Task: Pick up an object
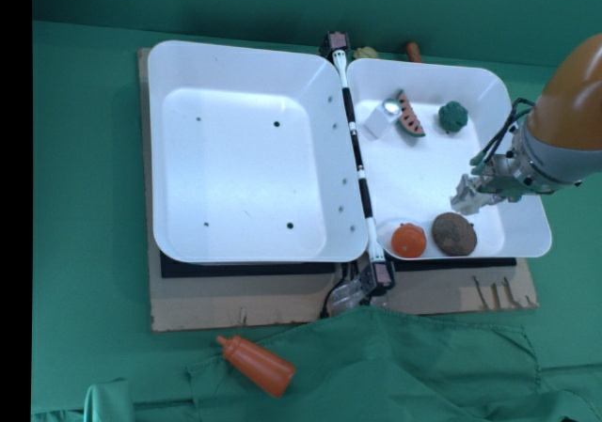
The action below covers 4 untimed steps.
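Observation:
The right bin (428,166) holds several small objects: a watermelon slice (409,116), a white cup-like piece (383,117), a green broccoli-like piece (452,116), an orange fruit (408,240) and a brown potato-like lump (453,234). My gripper (467,196) hangs over the right side of this bin, just above and to the right of the brown lump. Nothing shows between its fingers.
The left bin (246,152) lies beside it, joined by a black and white divider (357,162). An orange bottle (256,364) lies on the green cloth (395,373) in front of the bench. Small items (412,52) rest behind the right bin.

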Tool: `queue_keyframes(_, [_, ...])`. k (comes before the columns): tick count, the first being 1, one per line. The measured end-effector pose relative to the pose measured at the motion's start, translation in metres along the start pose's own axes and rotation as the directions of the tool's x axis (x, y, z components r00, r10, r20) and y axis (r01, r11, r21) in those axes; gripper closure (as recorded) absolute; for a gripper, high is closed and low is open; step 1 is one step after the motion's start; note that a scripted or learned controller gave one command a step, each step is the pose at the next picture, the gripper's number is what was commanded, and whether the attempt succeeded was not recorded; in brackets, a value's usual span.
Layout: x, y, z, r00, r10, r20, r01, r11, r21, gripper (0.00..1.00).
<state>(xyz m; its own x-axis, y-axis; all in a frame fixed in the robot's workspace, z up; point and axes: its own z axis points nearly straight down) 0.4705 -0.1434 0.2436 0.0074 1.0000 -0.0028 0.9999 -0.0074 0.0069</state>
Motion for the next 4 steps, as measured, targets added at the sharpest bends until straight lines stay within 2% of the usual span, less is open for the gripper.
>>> queue_keyframes(1, [-0.026, -0.004, 0.022, 1.0, 0.0, -0.001, 0.0, 1.0, 0.008, 1.0])
queue_keyframes(2, [0.004, -0.001, -0.062, 1.0, -0.008, 0.001, 0.008, 1.0, -0.006, 1.0])
queue_keyframes(3, [0.005, -0.002, -0.139, 1.0, -0.006, 0.001, 0.006, 1.0, -0.006, 1.0])
queue_keyframes(4, [0.005, -0.002, -0.135, 1.0, -0.004, -0.001, 0.004, 1.0, 0.002, 0.0])
